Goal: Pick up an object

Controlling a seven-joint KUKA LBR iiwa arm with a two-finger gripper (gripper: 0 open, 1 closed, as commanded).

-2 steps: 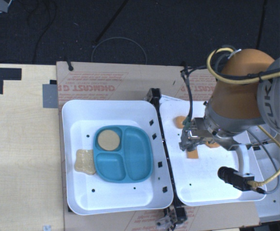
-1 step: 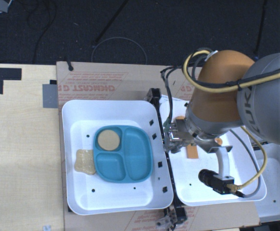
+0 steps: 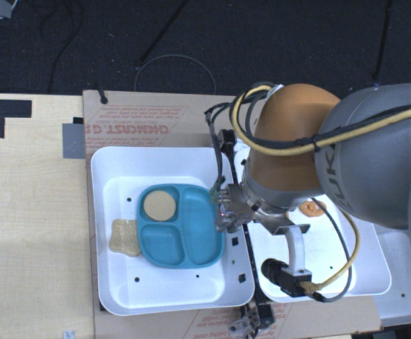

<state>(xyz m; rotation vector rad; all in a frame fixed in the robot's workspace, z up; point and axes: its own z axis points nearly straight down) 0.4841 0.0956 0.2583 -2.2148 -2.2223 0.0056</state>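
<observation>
Reached in from the right with the grey arm (image 3: 364, 154), orange band (image 3: 290, 140) bulging above the wrist. Hung the wrist over the wall shared by the left bin (image 3: 97, 189) and the right bin (image 3: 376, 277). Placed the jaws low at the right rim of the blue tray (image 3: 191, 242), too dark and crowded by metal parts to tell whether open, closed or gripping anything.

Found the blue tray lying flat in the left bin, three compartments, a little right of the bin's middle. Saw a tan round disc (image 3: 159, 205) in the tray's upper left compartment. Noted a pale yellowish lump (image 3: 124, 236) on the bin floor, touching the tray's left edge.

Glimpsed a small orange piece (image 3: 310, 207) in the right bin, partly hidden under the arm. Trailed a yellow cable (image 3: 348, 254) and black cables from the wrist down over the right bin.

Rested both bins on brown cardboard (image 3: 135, 122) printed in red, on the light wooden surface (image 3: 29, 224).
</observation>
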